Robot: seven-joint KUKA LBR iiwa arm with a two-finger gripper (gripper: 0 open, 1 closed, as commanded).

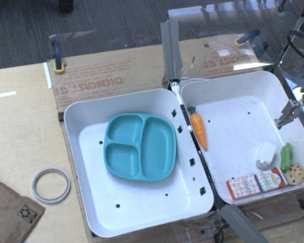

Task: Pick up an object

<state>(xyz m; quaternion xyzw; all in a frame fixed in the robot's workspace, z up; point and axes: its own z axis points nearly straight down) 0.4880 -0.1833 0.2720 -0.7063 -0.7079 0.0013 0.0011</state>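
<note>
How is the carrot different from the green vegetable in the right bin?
The carrot is orange and longer; the green vegetable is shorter. The carrot lies against the right bin's left wall, alone; the green vegetable lies near the right wall, beside a cookie. Both are slim toy foods.

Surface: light wood panel, left of the bins.
Tape roll: lies flat on the surface, near the left bin.
Cardboard box: brown, tilted, at the lower left edge.
Cardboard sheet: printed, behind the bins.
Floor: grey carpet, beyond the surface.
</note>
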